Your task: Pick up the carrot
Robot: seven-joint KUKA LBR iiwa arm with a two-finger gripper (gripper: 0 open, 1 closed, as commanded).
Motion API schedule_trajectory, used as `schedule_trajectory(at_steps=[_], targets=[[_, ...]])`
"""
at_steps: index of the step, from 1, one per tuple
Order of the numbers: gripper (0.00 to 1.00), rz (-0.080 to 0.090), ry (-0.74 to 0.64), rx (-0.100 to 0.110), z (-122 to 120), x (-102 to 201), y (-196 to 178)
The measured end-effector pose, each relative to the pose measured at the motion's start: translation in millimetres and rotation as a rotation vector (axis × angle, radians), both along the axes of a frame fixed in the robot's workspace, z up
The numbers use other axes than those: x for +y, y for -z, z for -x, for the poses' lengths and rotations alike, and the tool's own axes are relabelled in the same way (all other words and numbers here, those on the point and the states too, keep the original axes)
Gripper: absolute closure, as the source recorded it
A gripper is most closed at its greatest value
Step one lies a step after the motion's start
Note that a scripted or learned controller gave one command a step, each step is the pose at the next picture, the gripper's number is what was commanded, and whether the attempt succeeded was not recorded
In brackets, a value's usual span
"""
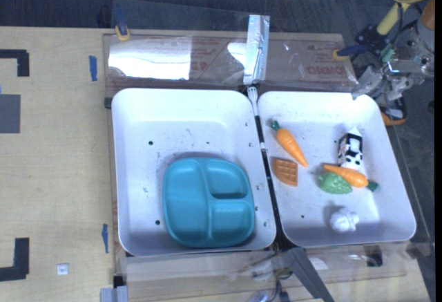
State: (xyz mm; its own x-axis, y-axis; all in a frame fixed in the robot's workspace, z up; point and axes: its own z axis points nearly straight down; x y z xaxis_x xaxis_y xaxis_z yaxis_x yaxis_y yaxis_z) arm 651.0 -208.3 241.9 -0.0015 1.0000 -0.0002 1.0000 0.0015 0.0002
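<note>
Plainly, carrot (291, 144) lies in right bin (397, 186); gripper (389, 79) beyond its corner, grip state unclear.

the claw (395, 79) at the upper right is blurred; finger state cannot be determined. the arm (421, 31) is cut off by the right edge. the small white object (343, 220) in the right bin (397, 224) is too indistinct to identify.
</note>
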Motion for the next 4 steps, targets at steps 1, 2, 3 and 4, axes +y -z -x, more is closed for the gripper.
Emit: schedule_trajectory(at_steps=[1, 2, 3, 4], targets=[[0.00, -0.002, 0.054, 0.005, 14, 67, 99], [0.00, 0.000, 0.195, -0.004, 12, 115, 155], [1.00, -0.001, 0.194, -0.008, 10, 115, 143], [1.00, -0.001, 0.118, -0.001, 44, 92, 90]])
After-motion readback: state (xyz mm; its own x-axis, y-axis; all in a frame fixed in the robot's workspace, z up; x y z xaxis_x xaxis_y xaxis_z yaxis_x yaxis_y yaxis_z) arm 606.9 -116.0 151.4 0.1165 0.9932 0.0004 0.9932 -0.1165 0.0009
